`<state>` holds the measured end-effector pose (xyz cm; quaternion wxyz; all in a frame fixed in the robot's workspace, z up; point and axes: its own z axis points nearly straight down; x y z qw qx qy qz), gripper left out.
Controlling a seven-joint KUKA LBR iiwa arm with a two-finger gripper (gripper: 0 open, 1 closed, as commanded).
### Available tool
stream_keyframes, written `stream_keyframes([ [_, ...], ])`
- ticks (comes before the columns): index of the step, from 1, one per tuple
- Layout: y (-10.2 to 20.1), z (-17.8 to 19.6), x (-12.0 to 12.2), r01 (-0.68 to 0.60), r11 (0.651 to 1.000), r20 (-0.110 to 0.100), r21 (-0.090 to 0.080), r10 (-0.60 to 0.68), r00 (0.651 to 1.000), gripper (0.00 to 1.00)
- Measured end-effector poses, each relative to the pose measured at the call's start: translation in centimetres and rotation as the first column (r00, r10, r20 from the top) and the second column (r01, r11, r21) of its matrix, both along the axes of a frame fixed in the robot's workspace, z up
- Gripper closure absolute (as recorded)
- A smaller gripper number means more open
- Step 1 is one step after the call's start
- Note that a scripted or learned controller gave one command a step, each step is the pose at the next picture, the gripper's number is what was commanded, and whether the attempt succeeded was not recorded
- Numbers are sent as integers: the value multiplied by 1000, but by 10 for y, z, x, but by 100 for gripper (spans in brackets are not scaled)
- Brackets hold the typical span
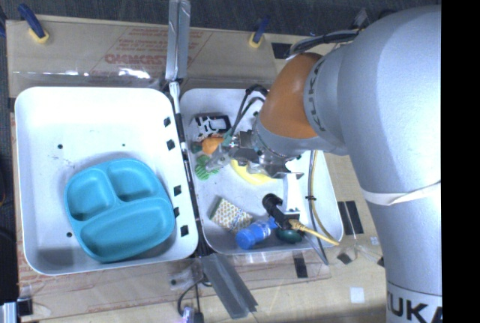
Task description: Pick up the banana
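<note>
The banana [252,174] lies in the middle of the right bin [196,100]; just a yellow curved part of it shows below the wrist. My gripper [231,152] is low in this bin, right over the banana's left end, and the grey arm with its orange band covers the rest of the fruit. From this view I cannot make out whether anything is held.
Around the gripper lie an orange piece [212,143], a green item [203,165] and a black-and-white object [212,121]. A patterned packet [231,214] and a blue bottle [254,234] lie near the front wall. The left bin [45,108] holds a blue divided plate [120,207].
</note>
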<state>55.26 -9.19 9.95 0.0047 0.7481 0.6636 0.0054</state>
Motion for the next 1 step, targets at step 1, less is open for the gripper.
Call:
stream_keyframes([
  [1,22,92,-36,-199,980,-16,1,199,980,0],
])
